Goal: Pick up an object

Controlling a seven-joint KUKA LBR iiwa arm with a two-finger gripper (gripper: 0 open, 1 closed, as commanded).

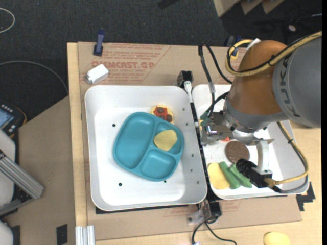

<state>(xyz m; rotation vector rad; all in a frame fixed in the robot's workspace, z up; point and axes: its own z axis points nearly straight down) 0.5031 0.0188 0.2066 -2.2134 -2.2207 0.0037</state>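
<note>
2 white bins sit side by side, and the marker for everything is the teal divided plate (138,148), lying flat in the left bin (102,117). 1 pale yellow round slice (166,140) rests in the plate's upper-right compartment. Just off the plate's far right edge sits a small orange-and-red toy (162,112), so close that touching or apart cannot be told. Right of the plate, across the shared rims, the right bin (284,153) is where the grey-and-orange arm (260,86) hangs low. The gripper (213,129) is just right of the plate, about level with the yellow slice, hugging that bin's near wall. Whether it is spread or closed cannot be told from this angle. Further right of the plate, a brown disc (237,151) lies flat beside the gripper. Right of the plate's near edge lies a yellow chunk (217,175), and green sticks (235,177) lie right against it on the side away from the plate.
</note>
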